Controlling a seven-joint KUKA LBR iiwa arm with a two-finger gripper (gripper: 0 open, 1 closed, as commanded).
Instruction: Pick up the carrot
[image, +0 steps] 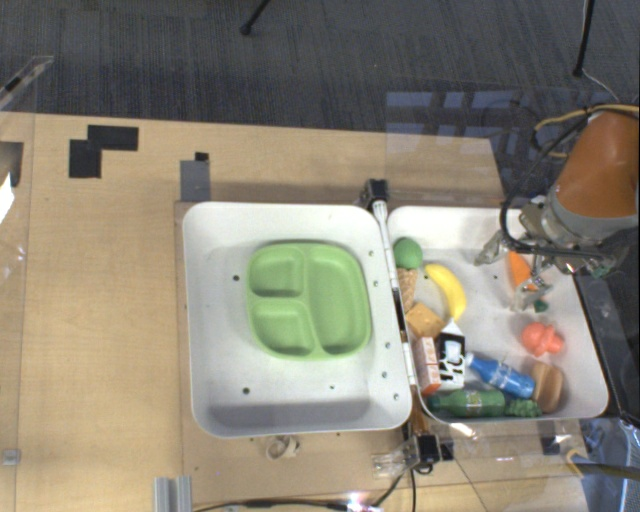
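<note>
Two shallow white bins sit side by side on the wooden worktop (90, 330). In the left bin (215, 300) lies a light green divided plate (305, 300) with three compartments, set near the middle. The right bin (590, 385) is crowded. A green round fruit (407, 252) lies at its upper left corner, just beside a yellow banana (447, 290). Below them are a tan, bread-like piece (423, 320) and a small red and white carton (430, 362). A blue bottle (500, 376) lies tilted near the lower edge, with a dark green cucumber-like item (470, 403) beneath it and a brown bun-shaped item (547, 385) to its right. A pink-orange lumpy toy (541, 339) rests close to the right wall.

The carrot (518, 268), orange, is in the upper right part of the right bin, directly under the arm's wrist. The gripper (535, 285) hangs over it, and a dark finger reaches down just beside the carrot. Whether the gripper is open, closed or gripping the carrot cannot be told, since the arm's orange band (600, 165) and wrist cover much of it.
</note>
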